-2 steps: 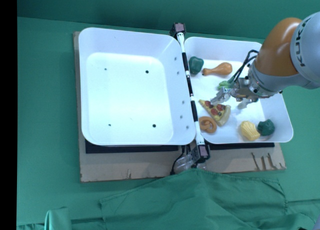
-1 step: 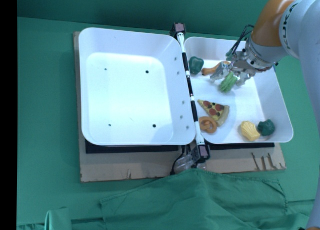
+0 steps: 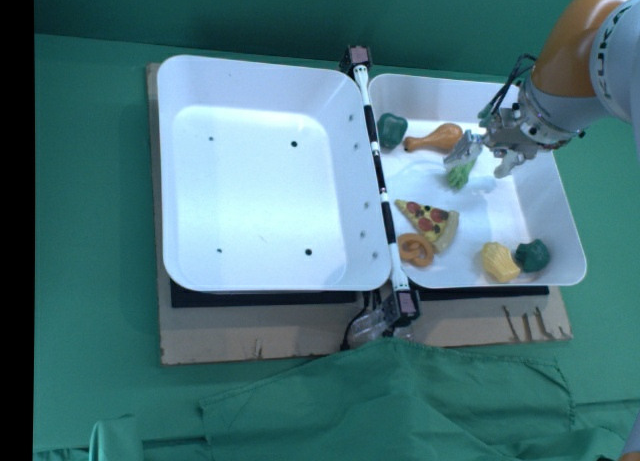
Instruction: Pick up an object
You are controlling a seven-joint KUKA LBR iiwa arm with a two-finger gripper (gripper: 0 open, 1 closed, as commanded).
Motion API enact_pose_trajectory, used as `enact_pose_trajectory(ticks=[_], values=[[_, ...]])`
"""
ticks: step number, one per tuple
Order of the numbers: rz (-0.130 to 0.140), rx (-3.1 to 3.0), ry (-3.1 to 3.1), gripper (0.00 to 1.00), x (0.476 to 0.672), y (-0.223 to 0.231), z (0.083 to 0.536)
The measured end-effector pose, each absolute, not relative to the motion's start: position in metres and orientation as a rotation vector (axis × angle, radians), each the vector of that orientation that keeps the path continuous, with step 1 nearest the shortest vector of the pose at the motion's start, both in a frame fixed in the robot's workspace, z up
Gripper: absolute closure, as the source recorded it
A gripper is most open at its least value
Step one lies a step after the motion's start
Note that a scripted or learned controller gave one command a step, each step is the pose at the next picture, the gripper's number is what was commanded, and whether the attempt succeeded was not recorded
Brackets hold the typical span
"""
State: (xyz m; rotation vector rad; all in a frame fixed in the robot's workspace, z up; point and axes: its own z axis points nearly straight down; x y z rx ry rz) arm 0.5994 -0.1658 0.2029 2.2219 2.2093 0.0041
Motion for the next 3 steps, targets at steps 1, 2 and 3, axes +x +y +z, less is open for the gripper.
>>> enact_pose_trajectory(ticks=[1,2,3], values=[[0.009,2.219,2.203,1.00,0.601,-0.166,0.215],[0.009,2.235,2.192,1.00,0.599,-0.163,0.280],[0.012,2.211,2.205,1.00,0.597,-0.185,0.204]])
